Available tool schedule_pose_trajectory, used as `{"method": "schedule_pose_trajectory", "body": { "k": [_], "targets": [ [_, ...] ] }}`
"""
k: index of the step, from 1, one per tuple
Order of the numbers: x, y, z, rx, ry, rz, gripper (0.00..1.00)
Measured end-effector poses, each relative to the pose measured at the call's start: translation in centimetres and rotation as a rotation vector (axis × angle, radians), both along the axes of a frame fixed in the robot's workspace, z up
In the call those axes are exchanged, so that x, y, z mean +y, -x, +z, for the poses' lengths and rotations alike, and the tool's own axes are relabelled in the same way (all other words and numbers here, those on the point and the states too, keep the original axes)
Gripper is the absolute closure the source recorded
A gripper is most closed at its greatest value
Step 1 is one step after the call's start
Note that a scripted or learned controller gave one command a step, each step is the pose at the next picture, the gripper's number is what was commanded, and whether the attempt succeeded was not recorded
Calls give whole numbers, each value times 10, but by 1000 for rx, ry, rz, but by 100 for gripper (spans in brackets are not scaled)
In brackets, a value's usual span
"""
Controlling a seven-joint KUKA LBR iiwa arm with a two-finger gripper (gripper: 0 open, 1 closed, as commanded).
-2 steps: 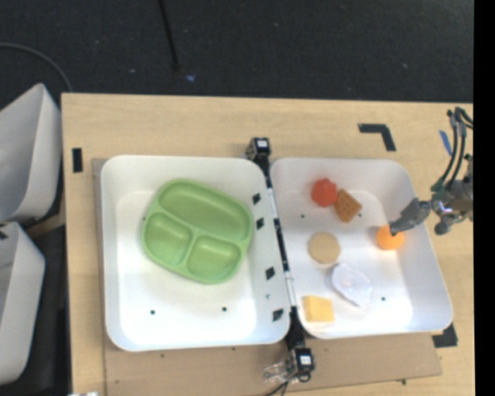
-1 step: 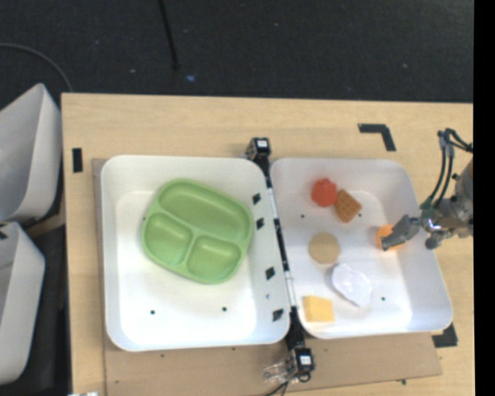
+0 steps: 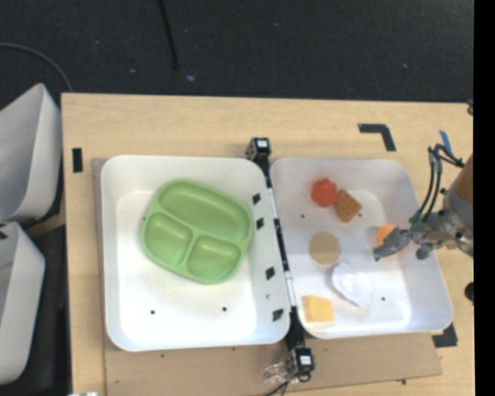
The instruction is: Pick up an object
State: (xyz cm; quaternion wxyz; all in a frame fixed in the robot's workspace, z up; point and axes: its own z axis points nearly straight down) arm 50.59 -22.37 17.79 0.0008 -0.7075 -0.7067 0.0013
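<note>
Camera view: gripper [image 3: 404, 246] over the right bin [image 3: 421, 304], near its right wall, jaws spread, nothing between them. Small orange piece [image 3: 384, 233] just beside the left finger. Red ball [image 3: 323, 191], brown block [image 3: 347, 205], tan disc [image 3: 324, 247], white lump [image 3: 351, 285], yellow block [image 3: 318, 308] lie in that bin. Green plate [image 3: 198, 231] in left bin [image 3: 124, 304].

You had a light-green, three-compartment plastic tray [image 3: 198, 231] lying flat in the left white bin [image 3: 115, 304], near its centre.
</note>
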Motion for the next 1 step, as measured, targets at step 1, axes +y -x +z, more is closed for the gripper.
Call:
{"method": "schedule_pose_trajectory", "body": {
  "k": [1],
  "targets": [
    [-4,-3,-43,0,0,-1,0]
  ]
}}
